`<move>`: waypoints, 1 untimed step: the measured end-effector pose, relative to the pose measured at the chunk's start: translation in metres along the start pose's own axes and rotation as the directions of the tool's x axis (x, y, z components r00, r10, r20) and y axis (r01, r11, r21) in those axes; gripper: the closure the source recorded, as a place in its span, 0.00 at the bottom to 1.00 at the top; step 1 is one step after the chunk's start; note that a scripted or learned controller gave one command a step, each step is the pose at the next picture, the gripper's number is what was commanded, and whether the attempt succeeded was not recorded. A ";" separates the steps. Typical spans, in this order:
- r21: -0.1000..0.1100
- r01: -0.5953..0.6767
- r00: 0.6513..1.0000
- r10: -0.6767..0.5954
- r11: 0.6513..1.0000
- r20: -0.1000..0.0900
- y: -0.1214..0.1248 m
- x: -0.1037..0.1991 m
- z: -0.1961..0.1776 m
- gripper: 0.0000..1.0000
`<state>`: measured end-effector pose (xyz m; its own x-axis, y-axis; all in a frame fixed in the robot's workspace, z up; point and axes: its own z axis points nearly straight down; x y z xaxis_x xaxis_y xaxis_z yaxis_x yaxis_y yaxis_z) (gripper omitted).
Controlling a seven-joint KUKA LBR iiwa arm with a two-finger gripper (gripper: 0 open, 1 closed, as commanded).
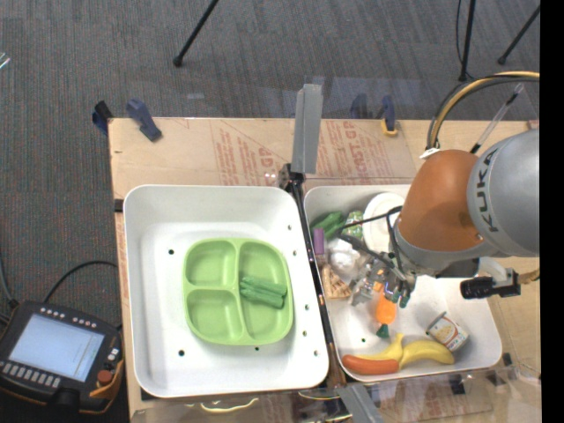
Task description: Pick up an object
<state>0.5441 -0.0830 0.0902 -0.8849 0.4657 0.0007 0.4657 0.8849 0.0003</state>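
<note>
Camera view: gripper (388, 287) down in right bin (480, 320), just above a small orange carrot-like toy (388, 311) with green tip at its lower end. Fingers: cannot tell, clutter hides them. Toy stands roughly upright on bin floor, mid-bin. Relative to carrot toy: banana (423, 351) just below-right, red-orange piece (372, 365) below, small can (447, 331) right, white plate (381, 214) above. Left bin (150, 236) holds green divided tray (236, 291) with dark green item (263, 291).
</note>
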 end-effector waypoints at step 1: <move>0.000 0.001 1.000 -0.001 1.000 -0.001 0.000 0.000 0.000 0.00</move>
<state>0.5439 -0.0828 0.0900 -0.8853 0.4651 0.0013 0.4651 0.8853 -0.0001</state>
